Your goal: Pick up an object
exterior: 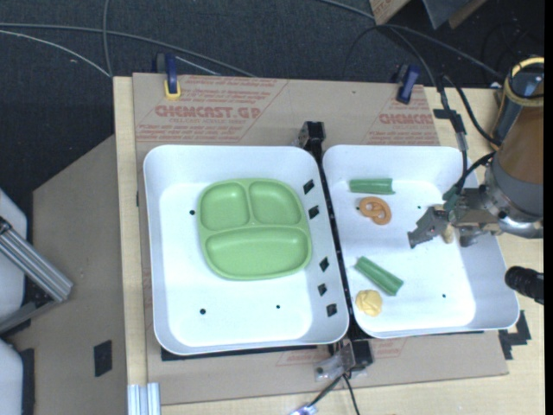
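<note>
Hovering over the right bin (484, 314), the gripper (429, 229) sits near that bin's right side, with the arm (518, 158) reaching in from the right; the fingers look spread apart with nothing between them, though the dark shapes are small and the gap is hard to read. Candidate objects lie to its left in the same bin: a green stick (371, 185) near the top, a pretzel (375, 210) just below it, a second green piece (379, 276) lower down, and a yellow lump (369, 301) beside that. The left bin (173, 301) holds a green divided plate (255, 229). The risks, as I judge them: closing on air, since nothing lies directly under the gripper; nudging the small, light pieces aside; or a flat pretzel slipping out of a shallow grip.
</note>
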Controlling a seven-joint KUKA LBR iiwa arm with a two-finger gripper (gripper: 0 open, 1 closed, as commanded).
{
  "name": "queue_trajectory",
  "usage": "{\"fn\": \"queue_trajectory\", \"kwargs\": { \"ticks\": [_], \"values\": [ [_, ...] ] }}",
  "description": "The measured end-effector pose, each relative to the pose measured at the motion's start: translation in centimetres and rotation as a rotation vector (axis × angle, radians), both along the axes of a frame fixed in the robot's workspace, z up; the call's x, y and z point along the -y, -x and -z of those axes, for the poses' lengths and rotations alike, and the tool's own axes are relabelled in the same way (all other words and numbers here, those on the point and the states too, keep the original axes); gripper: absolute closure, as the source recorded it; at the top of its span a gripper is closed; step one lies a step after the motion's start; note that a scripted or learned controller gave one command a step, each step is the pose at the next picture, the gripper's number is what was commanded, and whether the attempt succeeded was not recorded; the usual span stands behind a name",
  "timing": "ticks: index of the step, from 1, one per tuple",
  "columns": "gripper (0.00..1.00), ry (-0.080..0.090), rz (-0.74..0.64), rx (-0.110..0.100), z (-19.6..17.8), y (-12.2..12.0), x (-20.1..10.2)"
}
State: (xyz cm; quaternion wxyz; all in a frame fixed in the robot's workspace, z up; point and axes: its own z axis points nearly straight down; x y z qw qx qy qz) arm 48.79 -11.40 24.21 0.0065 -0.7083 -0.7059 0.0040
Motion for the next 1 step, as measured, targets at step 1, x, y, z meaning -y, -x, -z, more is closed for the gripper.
{"fn": "queue_trajectory", "kwargs": {
  "ticks": [1],
  "values": [
    [0.0, 0.002, -0.004, 0.013, -0.61, -0.25, -0.03]
  ]
}}
